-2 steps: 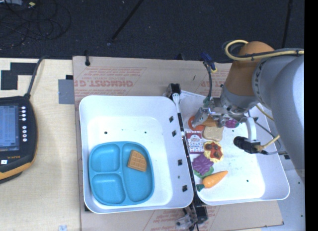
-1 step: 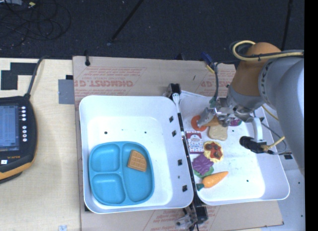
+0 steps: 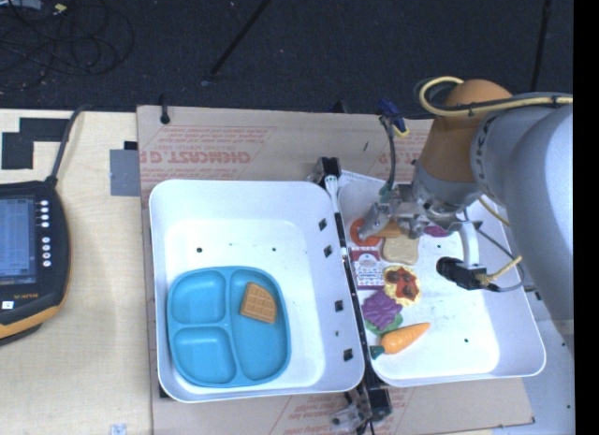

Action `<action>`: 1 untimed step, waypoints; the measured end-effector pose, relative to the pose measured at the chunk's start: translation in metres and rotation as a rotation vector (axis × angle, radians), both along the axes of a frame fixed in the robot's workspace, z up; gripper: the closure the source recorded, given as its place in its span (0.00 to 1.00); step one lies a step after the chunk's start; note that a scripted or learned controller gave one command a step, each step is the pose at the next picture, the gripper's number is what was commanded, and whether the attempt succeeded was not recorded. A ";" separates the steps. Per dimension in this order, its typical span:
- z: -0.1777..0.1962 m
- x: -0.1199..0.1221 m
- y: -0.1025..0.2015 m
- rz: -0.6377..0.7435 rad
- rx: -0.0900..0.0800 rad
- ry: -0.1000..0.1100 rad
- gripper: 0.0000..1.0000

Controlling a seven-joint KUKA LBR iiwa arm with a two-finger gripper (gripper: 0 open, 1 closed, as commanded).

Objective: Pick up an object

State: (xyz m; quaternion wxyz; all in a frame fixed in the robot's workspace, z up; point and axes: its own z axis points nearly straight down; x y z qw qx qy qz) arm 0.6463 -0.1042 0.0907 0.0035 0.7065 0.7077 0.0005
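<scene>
The left bin (image 3: 234,201) holds a blue tray (image 3: 211,330) with a waffle (image 3: 258,303); the right bin (image 3: 487,354) holds toy food, including an orange carrot (image 3: 404,338). Whether the gripper (image 3: 398,221) is open or closed, I cannot tell.

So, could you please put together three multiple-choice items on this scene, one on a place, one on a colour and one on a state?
1. Where does the waffle piece lie?
A. In the blue tray
B. On the bench
C. In the right bin

2. What colour is the toy carrot?
A. Purple
B. Orange
C. Blue

3. Where is the gripper?
A. Down in the right bin
B. Over the left bin
C. Off the bench

Key: 1 A, it sits in a tray compartment; 2 B, its body is orange; 3 A, it is low among the toy food.
</scene>
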 end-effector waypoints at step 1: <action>0.000 0.000 -0.025 0.000 0.005 0.000 0.00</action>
